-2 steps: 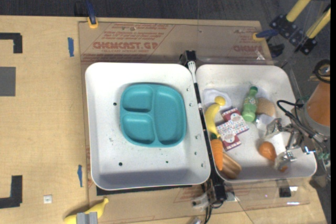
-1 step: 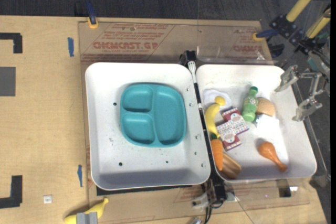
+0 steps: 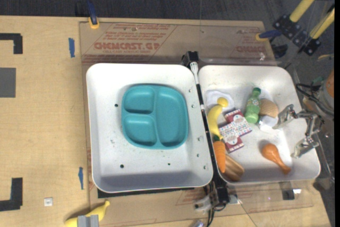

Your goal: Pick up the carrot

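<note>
Carrot (image 3: 219, 156) lying along the left wall of the right bin (image 3: 281, 76), just below the banana (image 3: 214, 119) and touching a brown bread piece (image 3: 234, 168). Claw (image 3: 301, 130) over the bin's right side, fingers spread apart, gripping nothing. Well apart from the carrot. Teal divided plate (image 3: 155, 116) resting in the left bin (image 3: 101, 130) on the worktop (image 3: 42, 114).

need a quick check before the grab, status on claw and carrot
Claw open, at right bin's right edge, holding nothing. Carrot at the bin's left wall, untouched. Banana and bread roll crowd it.
</note>
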Motion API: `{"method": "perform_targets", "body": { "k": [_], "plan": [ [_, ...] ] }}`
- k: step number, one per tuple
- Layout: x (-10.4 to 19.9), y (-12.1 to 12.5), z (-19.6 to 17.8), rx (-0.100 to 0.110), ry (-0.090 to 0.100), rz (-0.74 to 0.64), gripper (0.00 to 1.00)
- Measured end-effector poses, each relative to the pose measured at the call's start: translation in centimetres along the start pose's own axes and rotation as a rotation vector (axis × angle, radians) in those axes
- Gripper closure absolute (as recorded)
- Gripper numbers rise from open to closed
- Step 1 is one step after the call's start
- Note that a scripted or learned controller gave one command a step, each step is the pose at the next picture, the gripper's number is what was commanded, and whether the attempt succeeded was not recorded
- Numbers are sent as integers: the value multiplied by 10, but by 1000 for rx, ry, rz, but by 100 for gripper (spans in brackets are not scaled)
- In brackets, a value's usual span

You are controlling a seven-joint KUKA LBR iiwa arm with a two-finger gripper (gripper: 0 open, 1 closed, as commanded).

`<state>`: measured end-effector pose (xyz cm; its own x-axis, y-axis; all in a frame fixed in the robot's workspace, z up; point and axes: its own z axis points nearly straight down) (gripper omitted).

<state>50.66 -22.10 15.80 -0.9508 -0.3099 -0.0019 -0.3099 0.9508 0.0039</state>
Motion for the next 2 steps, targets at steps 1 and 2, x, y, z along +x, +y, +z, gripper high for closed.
{"method": "perform_targets", "body": {
  "k": [1, 2],
  "plan": [
    [17, 5, 38, 1, -1, -158, 0],
    [-15, -7, -115, 15, -16, -17, 0]
  ]
}}
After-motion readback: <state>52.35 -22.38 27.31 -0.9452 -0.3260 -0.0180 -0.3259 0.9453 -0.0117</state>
